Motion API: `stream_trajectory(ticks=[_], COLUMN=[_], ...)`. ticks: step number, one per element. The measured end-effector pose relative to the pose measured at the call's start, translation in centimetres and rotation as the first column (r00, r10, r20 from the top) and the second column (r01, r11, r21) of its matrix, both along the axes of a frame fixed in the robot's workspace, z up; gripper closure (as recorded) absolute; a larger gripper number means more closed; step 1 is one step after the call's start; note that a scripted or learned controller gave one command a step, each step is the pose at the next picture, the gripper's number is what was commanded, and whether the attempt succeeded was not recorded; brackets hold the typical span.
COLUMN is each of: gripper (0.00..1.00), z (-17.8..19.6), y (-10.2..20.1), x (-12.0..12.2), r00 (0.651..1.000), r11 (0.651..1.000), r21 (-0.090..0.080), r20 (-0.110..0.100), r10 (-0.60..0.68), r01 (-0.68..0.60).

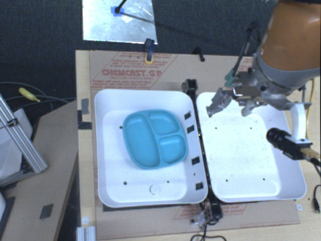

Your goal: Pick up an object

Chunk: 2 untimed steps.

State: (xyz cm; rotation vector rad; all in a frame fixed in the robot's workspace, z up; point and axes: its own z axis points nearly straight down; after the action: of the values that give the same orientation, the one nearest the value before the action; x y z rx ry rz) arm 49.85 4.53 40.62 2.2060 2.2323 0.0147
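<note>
A light blue divided plate [152,138] with three compartments lies flat in the middle of the left bin [113,185]. My gripper [232,106] hangs over the far edge of the right bin [251,185], well to the right of the plate. Its two grey fingers [217,104] stand apart, open, with nothing between them. The large orange and grey wrist rises above it at the upper right.
A black bracket strip with clips [195,139] runs between the two bins. A black cylindrical part [283,142] sticks in over the right bin's right side. A silver sheet [119,14] lies behind the bench, and an aluminium frame [17,139] stands at the left.
</note>
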Motion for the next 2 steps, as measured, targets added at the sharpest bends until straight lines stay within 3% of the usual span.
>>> stream_trajectory(ticks=[1, 2], gripper=[0.0, 0.0], z=[-0.1, 4.9], y=[9.1, 11.9], x=[-1.3, 2.2], r00=[1.0, 1.0], r11=[1.0, 1.0], r21=[-0.001, -0.001], r20=[-0.006, 0.0], r10=[0.001, -0.005], r01=[-0.001, 0.005])
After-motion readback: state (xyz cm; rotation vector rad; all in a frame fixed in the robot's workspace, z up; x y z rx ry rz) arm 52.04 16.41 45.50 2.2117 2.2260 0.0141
